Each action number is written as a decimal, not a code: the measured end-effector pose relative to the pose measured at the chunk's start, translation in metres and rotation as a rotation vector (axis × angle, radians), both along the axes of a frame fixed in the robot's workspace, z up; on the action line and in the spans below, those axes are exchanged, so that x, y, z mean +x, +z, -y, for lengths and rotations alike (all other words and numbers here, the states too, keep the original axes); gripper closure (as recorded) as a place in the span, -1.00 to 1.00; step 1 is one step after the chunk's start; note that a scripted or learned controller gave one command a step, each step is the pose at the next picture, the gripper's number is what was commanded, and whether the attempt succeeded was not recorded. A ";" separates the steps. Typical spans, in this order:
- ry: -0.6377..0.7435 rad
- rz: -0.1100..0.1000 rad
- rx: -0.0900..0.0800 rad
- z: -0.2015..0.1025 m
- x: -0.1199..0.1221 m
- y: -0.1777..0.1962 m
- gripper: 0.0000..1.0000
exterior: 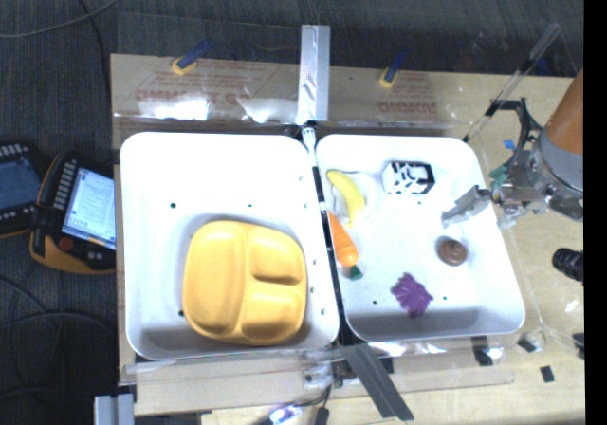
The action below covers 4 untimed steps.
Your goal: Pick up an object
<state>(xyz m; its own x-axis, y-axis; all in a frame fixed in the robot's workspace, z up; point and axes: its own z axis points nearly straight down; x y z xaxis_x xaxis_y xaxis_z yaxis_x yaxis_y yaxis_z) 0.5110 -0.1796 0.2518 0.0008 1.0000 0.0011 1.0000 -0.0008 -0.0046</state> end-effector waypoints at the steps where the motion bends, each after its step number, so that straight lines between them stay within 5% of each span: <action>1: -0.010 -0.001 -0.001 -0.048 0.090 -0.095 -1.00; 2: -0.003 0.000 -0.006 -0.019 0.130 -0.148 -1.00; 3: 0.069 -0.035 0.006 0.001 0.150 -0.151 -1.00; 4: 0.067 -0.043 0.003 0.002 0.149 -0.146 1.00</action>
<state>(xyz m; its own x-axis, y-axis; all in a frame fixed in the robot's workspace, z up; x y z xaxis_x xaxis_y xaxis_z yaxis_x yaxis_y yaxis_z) 0.6601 -0.1812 0.1058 -0.0657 0.9978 0.0052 0.9967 0.0658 -0.0476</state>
